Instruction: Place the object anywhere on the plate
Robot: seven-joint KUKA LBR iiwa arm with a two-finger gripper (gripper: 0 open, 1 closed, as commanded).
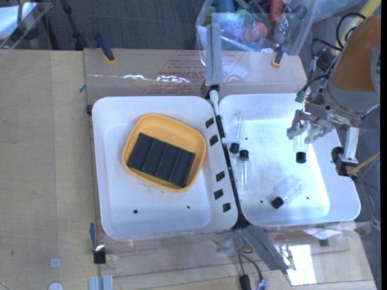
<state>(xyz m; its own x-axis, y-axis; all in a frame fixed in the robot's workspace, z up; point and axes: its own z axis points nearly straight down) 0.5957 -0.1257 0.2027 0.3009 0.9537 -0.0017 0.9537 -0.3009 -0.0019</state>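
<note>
Left bin (109, 180): you see it in the left half of the frame, white and shallow, touching the right bin along the middle divider.
Plate (136, 135): a yellow plate with rounded corners lies in the upper middle of the left bin, a little turned. A dark ribbed rectangle (162, 159) lies on it and covers most of its floor.
Right bin (338, 201): it is in the right half of the frame, and it holds several clear vials with black caps.
Vials near the divider: two clear vials lie just right of the middle divider, one (234, 133) higher and one (243, 168) lower, with their black caps close to each other.
Lower vial (286, 193): it lies tilted in the lower middle of the right bin, cap toward the lower left, well apart from the others.
Gripper (300, 145): it hangs over the upper right part of the right bin, pointing down, on the grey and orange arm (360, 59) that comes in from the right edge.
Gripper state: the fingers stand close together, and a clear vial (300, 151) with its black cap at the bottom seems to hang upright between them; the glass is hard to see against the white bin, so you should take this with some care.
Object position: the held vial is above the right bin floor, well apart from the plate.
Background: a clear box (266, 11) full of coloured items stands at the upper middle of the frame, behind the bins.
</note>
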